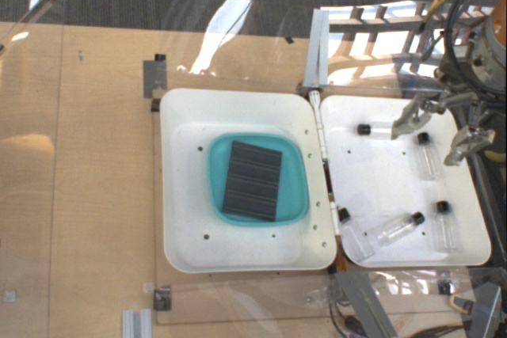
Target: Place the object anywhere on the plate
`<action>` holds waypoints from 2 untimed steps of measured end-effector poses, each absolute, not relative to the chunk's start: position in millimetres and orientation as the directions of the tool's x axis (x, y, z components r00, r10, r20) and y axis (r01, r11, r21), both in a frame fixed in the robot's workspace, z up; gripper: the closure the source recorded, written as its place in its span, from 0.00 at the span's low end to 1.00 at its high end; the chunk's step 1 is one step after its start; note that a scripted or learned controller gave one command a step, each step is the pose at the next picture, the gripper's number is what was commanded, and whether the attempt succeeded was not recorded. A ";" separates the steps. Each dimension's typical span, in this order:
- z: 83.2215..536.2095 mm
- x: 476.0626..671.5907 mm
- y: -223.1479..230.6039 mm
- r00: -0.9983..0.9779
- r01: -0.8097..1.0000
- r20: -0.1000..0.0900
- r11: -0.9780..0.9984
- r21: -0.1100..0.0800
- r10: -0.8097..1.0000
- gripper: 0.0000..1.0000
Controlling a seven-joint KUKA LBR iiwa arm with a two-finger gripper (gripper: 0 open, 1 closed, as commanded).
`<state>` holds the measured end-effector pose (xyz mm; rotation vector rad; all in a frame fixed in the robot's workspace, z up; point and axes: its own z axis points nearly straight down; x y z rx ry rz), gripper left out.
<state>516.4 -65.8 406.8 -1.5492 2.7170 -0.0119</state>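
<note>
My gripper (440,132) hangs over the right bin (372,245), fingers spread apart, nothing between them. Clear vials with black caps lie scattered here: one near the back wall (379,128), one just beside my fingers (427,155), one slanted at the front (396,227), one front right (444,224).

The teal plate (297,186) sits in the left bin (186,245), with a dark ribbed block (253,181) already covering most of it.

Risks: vials are round and slick, likely to roll or squirt out as I close. On the plate, a vial could roll off the block or off the rim, since only narrow teal margins stay bare.

Room: open floor mid right bin. The ridge between the bins (323,170) needs a lift to cross.
</note>
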 end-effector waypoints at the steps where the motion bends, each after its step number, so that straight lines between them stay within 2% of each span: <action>1: 431.3 489.3 -118.2 -0.749 -0.663 -0.011 0.749 -0.012 -0.663 0.00; 2: 437.9 511.6 -185.0 -0.989 -0.147 -0.014 0.989 -0.006 -0.148 0.00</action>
